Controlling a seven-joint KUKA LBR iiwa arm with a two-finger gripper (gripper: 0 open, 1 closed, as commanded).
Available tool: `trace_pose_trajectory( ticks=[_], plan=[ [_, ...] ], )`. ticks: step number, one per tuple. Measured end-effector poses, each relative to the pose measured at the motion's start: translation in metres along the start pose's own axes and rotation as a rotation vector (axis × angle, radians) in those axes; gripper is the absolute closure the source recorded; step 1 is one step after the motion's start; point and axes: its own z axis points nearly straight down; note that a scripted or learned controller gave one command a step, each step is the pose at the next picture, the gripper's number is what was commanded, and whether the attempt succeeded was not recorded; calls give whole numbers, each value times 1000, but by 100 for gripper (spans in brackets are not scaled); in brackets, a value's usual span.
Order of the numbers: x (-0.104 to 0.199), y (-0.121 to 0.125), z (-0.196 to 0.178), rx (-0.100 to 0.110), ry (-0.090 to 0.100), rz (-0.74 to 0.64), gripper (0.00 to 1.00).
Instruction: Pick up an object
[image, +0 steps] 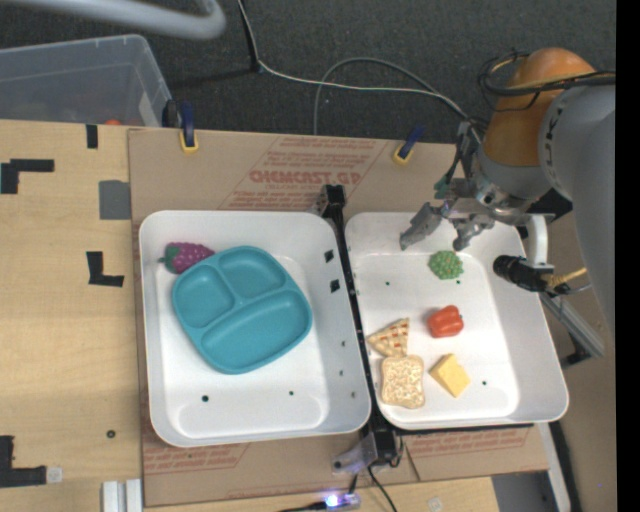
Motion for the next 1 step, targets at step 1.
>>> trace_pose_trajectory(
  ticks=[1],
  plan=[
    [0,3,-10,-15,-2,-3,0]
  ],
)
